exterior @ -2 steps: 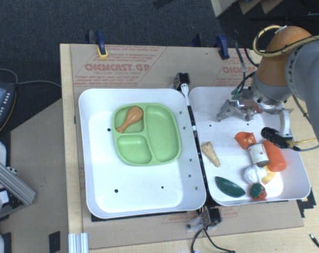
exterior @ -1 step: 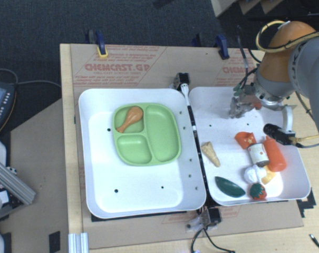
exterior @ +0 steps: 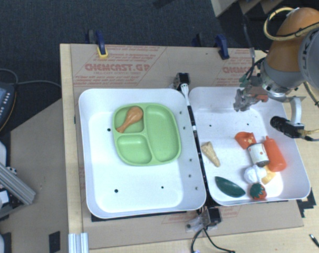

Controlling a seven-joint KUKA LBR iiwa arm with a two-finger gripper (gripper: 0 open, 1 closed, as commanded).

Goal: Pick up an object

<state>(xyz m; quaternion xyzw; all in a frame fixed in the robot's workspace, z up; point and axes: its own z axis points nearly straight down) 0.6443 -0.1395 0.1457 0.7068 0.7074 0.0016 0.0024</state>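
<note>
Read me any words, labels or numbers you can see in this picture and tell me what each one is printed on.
"CHEMCAST G P" in red print, partly blurred, on the brown paper-faced board behind the left white bin.
The same red print repeats on the board behind the right white bin, cut off and too blurred to read.
The small white cylinder with a brownish label in the right bin: too small to read.

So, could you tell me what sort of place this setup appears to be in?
Probably a robotics lab's grasping test bench. A board clamped with blue clamps bears two white bins, toy food lies in them, such as a chicken drumstick on a green divided plate, and the gripper hangs above.
</note>
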